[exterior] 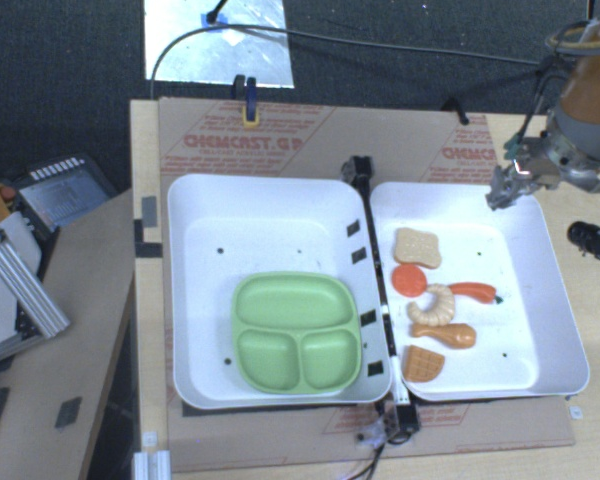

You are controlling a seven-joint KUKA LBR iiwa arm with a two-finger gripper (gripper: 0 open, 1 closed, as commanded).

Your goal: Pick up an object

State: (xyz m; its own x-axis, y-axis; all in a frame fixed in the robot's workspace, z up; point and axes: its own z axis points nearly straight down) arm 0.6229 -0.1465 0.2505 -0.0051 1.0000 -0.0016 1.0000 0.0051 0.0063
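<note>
Cardboard-topped bench (310, 128) carried two shallow white bins. Right bin (540, 268) held toy food: beige bread slice (417, 247), red round slice (409, 280), orange-red chilli (473, 291), pale shrimp (436, 308), brown drumstick (450, 335), waffle piece (423, 364). Gripper (504, 190) hovered at bin's far right corner, well apart from the cluster, nothing between its fingers; open or closed, could not tell. Chilli and bread likely easiest, lying at cluster edge; shrimp crowded by neighbours. Green plastic divided tray (298, 330) sat in left bin (210, 218).

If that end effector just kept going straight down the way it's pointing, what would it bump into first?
Probably the bare white floor of the right bin near its far corner; the end effector hangs well clear of the toy food, though depth is hard to judge.
</note>
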